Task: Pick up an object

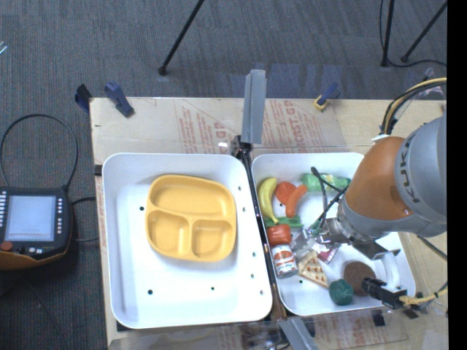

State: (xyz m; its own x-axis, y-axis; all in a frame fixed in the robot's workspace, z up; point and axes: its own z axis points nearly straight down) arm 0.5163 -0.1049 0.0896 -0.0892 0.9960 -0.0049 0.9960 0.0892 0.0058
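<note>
Objects [292,228] meant for picking are seen lying loose at the nine o'clock side of the right bin [379,304], the pincer [323,233] is lowered among them with its state not tellable, so nothing is judged lifted yet.

Robotics lab: teach pendant [31,223], tripod legs [186,28], carpet.

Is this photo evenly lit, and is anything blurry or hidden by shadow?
Camera view: soft, even light, no harsh glare; the yellow plate looks sharp, the small toys in the right bin are crowded and slightly soft, and the arm shades the part beneath it.
</note>
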